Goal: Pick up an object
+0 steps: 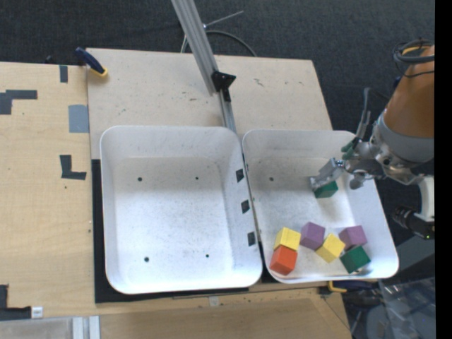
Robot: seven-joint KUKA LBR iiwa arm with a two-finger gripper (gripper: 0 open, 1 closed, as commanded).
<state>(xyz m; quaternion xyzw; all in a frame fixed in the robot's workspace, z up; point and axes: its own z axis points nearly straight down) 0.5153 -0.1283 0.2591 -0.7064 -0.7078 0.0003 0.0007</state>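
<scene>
My gripper [341, 179] hangs over the upper middle of the right bin [296, 143], reaching in from the right with its two fingers spread apart. A small dark green block [325, 188] lies right at the tip of the left finger [326, 173], not between the two. Along the bin's front edge sits a cluster of blocks: an orange-red one [284, 260], a yellow one [287, 238], a purple one [312, 234], a second yellow one [330, 247], a second purple one [352, 235] and a green one [355, 258].
The left bin [113, 189] stands beside the right one, and their rims meet in the middle. A metal rail [201, 41] slants down from the top toward the bins' shared edge. A blue-and-yellow item [92, 62] lies on the bench at the far left.
</scene>
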